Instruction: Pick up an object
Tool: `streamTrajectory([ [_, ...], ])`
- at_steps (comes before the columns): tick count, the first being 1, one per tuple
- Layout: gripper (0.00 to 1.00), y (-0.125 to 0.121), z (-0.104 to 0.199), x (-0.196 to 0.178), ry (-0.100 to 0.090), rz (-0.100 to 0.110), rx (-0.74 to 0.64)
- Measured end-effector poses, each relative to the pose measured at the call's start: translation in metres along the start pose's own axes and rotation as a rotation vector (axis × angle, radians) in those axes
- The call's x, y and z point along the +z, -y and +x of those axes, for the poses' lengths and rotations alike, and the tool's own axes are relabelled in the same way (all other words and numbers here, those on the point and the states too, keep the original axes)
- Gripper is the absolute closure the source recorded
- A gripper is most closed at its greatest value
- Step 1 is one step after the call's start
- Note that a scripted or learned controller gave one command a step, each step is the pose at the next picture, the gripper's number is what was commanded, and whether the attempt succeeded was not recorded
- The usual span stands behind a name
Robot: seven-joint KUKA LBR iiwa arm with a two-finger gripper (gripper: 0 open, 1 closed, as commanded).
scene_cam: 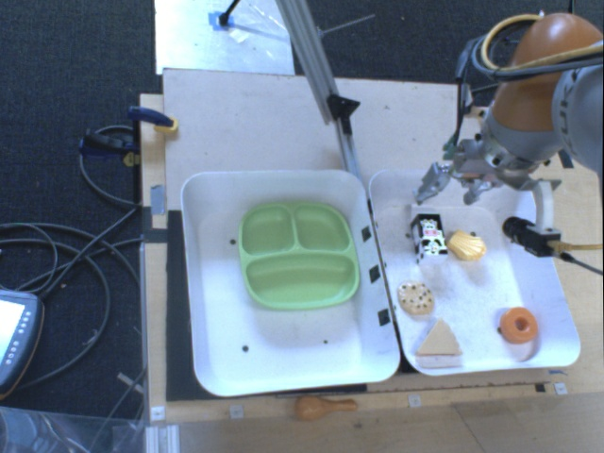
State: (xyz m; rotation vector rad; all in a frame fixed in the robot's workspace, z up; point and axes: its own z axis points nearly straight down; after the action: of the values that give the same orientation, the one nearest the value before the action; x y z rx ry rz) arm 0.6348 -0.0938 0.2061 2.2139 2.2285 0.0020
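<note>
I see the gripper (451,185) hovering over the far part of the right bin (557,338), its two fingers spread apart with nothing between them. Just below it lies a small black-and-white box (430,237), with a yellow shell-shaped piece (466,246) touching or just beside its right side. Nearer me sit a speckled cookie (415,298), a tan wedge (439,340) and an orange ring (518,326). The left bin (212,347) holds a green divided plate (298,257), lying flat near its middle.
</note>
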Motion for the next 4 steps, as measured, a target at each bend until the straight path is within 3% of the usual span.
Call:
streamTrajectory([
  [1,0.0,0.0,0.0,0.0,0.0,0.0,0.001],
  [3,0.0,-0.001,0.004,0.105,0.001,0.005,0.004],
  [4,0.0,-0.001,0.004,0.115,0.001,0.001,0.005],
])
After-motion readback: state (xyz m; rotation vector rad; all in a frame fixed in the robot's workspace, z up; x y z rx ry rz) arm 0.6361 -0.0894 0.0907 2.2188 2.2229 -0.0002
